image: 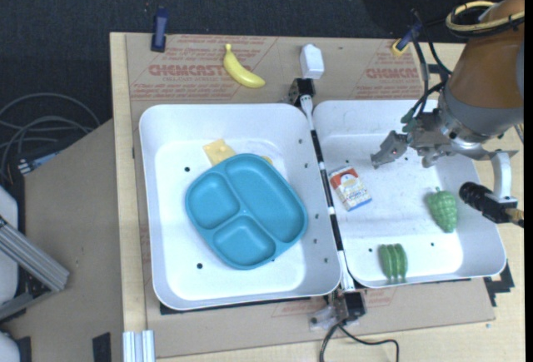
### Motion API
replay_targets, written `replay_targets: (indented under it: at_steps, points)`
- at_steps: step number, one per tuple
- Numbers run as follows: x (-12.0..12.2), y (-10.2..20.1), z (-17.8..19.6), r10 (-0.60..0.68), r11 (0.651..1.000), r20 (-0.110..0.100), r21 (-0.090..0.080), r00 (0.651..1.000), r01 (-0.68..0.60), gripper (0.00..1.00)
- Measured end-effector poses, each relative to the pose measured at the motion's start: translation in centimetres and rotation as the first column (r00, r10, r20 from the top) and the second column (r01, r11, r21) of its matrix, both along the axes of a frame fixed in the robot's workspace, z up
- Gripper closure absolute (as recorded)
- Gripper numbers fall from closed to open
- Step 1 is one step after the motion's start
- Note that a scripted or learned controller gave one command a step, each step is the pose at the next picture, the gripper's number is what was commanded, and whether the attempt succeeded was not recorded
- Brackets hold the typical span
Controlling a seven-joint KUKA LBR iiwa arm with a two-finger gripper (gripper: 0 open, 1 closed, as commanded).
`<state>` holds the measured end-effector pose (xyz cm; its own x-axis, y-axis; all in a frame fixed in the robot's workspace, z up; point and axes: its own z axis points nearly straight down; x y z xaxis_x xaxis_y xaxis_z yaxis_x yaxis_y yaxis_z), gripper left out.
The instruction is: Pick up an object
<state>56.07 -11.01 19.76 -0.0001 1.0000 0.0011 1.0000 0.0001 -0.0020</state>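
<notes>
My gripper (408,157) hangs over the back of the right bin (483,256), fingers spread and open with nothing between them. A small red, white and blue carton (350,188) lies on the bin floor to its front left, apart from the fingers. A lumpy green fruit (444,210) lies toward the front right of the gripper. A ribbed green vegetable (393,261) sits near the bin's front wall. The left bin (158,185) holds a blue divided plate (243,210) with a yellow piece (218,151) poking out behind it.
A banana (242,70) and a small white block (311,61) lie on the bench behind the bins. A blue clip (159,29) sits at the bench's back left corner. A black arm fitting (487,200) overhangs the right bin's right side.
</notes>
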Motion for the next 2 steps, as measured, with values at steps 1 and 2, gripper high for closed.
replay_targets:
  at_steps: [1, 2]
  points:
    - [2.0, -6.7, -5.4, -0.001, 1.000, 0.002, -0.002, 1.000, 0.001, 0.00]
    - [-1.9, -10.4, -6.2, -0.001, 1.000, 0.000, -0.001, 1.000, 0.001, 0.00]
